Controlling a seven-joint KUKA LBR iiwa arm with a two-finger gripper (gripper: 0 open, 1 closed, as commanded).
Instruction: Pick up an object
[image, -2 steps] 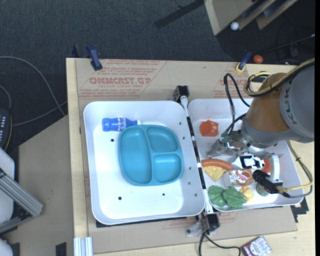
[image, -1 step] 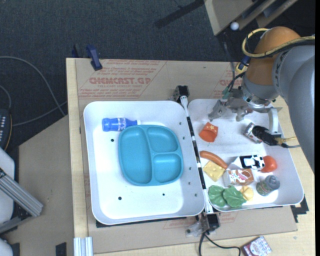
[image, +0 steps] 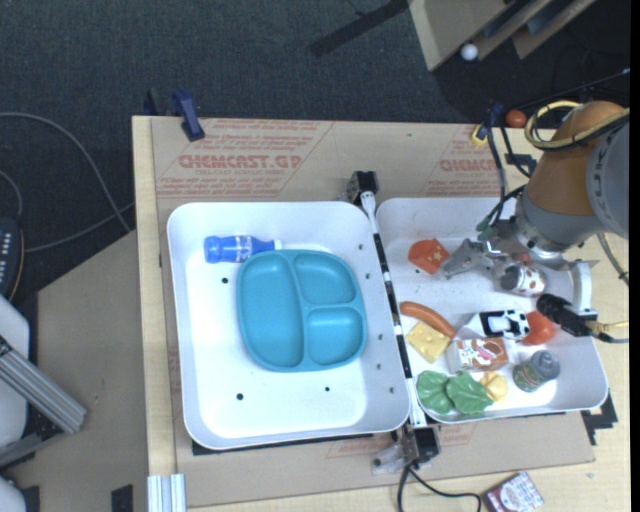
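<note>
Where compartments curve, glossy blue plate (image: 300, 308)

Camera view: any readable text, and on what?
"CHEMCAST GP": red print on the brown board under the bins, left of centre; letters partly unclear.
The same red print near the board's right top corner: too cut off to read.
Blue bottle label: too small.
Snack packet: blurred.

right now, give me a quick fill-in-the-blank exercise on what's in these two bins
1. The blue divided plate lies in the ____ bin.
2. The small bottle beside the plate is ____ in colour.
3. The green leafy toy lies at the right bin's ____ edge.
4. The arm's hand is over the ____ bin.

Missing words: left; blue; near; right
</note>
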